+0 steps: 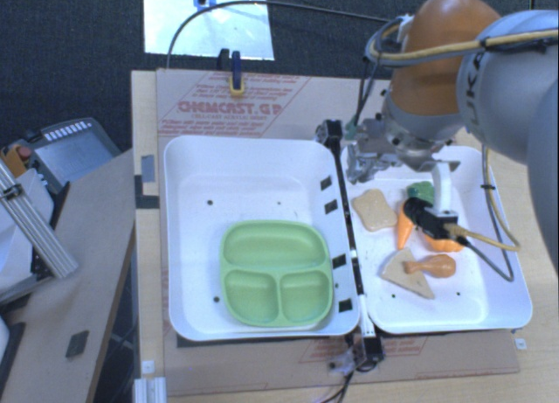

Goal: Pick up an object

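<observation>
**Gripper over the right bin's far corner, toast closest**

Your gripper [365, 168] hangs over the far end of the right bin [502, 301], close beside the divider that separates it from the left bin [196, 178]. You cannot tell from this view whether it is wide or narrow.

The toast [374, 210] is the nearest thing to it. It lies flat, just on the camera side of the gripper and slightly to the view's right. The carrot [403, 230] lies just beside the toast, further right. The green piece [421, 191] sits to the gripper's right, partly hidden.

Further toward the camera you have the wedge [409, 275], with the drumstick [432, 265] against its right edge. Both are well apart from the gripper.

Across the divider, left of the gripper and nearer the camera, the green plate [276, 272] lies in the left bin.
</observation>
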Motion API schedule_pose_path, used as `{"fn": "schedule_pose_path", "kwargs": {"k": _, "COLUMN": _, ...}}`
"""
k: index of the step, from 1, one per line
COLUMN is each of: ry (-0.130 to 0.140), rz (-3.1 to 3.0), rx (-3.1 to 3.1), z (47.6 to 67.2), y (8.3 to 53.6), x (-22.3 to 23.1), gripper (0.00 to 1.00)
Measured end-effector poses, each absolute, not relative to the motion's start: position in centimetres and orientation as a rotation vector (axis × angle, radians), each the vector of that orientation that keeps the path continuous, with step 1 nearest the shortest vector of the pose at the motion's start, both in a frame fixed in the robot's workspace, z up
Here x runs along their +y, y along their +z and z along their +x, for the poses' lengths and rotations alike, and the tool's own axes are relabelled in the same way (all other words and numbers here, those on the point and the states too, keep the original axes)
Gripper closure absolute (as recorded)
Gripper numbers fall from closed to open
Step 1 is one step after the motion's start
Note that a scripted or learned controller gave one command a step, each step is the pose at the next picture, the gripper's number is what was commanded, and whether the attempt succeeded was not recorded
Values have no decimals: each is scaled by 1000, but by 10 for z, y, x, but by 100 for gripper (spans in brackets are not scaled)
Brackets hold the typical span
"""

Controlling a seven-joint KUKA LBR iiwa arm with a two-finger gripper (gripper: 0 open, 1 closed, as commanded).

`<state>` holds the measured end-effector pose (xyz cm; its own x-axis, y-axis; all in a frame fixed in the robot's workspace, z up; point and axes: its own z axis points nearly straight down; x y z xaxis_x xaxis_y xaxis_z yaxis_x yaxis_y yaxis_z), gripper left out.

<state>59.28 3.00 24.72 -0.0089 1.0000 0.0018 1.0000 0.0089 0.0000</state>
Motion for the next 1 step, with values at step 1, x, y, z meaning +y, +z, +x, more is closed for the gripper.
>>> {"fn": "schedule_pose_path", "kwargs": {"k": 1, "ry": -4, "rz": -2211, "rx": -2232, "z": 598, "y": 246, "x": 82, "gripper": 100}}
